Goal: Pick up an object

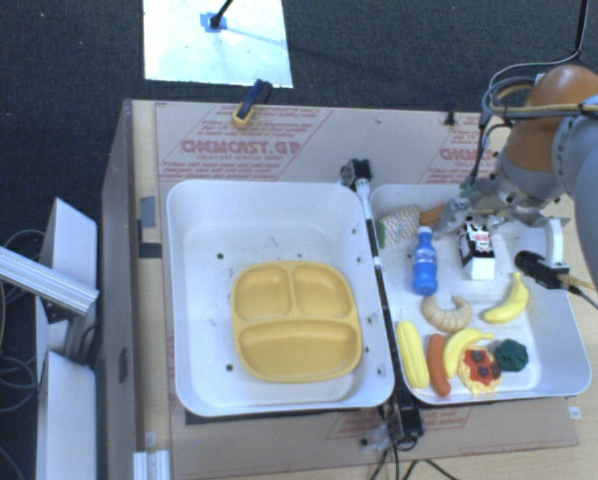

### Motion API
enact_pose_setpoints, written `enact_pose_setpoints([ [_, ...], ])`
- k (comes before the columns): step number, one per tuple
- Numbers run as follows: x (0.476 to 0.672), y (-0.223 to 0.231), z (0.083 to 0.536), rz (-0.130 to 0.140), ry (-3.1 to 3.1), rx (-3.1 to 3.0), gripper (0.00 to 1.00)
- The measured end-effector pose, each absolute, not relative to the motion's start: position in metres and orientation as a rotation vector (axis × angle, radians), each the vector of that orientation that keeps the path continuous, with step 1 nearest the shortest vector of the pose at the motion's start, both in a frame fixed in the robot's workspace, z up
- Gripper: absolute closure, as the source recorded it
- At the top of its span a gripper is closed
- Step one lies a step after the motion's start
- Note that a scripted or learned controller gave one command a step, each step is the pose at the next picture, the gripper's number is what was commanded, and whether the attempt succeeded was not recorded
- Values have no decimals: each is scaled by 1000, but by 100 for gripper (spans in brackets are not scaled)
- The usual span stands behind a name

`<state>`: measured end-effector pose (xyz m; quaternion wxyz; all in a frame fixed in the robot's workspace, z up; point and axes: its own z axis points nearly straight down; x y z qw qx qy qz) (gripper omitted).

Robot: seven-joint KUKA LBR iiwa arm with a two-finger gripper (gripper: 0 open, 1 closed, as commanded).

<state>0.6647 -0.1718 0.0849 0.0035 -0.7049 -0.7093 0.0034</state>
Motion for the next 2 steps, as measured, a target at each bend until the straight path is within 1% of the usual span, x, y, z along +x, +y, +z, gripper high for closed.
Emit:
enact_pose_setpoints([
  [1, 666, -172, 97, 7, -2229, -2212, 100],
  [2, 591, -102, 177, -6, -2229, -2218, 100],
])
